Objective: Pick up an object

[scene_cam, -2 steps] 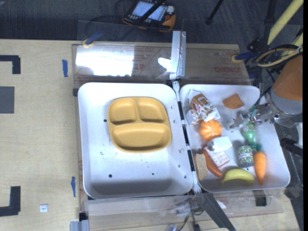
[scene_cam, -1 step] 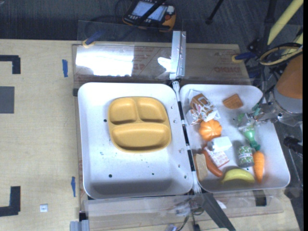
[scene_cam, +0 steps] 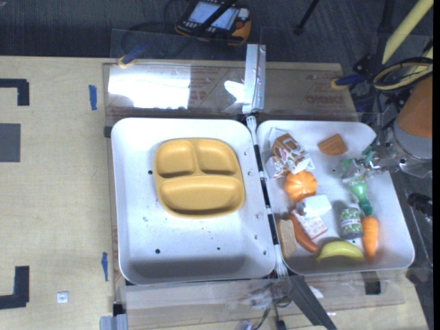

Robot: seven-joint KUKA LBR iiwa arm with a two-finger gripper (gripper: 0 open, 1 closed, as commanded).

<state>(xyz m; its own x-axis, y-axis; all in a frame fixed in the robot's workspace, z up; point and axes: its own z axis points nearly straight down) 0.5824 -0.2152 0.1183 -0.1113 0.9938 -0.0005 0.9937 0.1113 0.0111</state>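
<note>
The gripper (scene_cam: 363, 165) hangs over the right bin's (scene_cam: 405, 249) far right part (fingers too blurred to tell apart from shut). Just below it lie a green bottle (scene_cam: 360, 196), jar (scene_cam: 350, 221) and carrot (scene_cam: 370, 235); the tangerine (scene_cam: 300, 185) sits left.

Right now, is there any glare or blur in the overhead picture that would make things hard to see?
In the camera view, strong glare washes out the clear panel behind the left bin; the yellow tray is evenly lit and sharp; the right bin's items are a little soft, with labels unreadable; the arm at the right edge is blurred.
</note>
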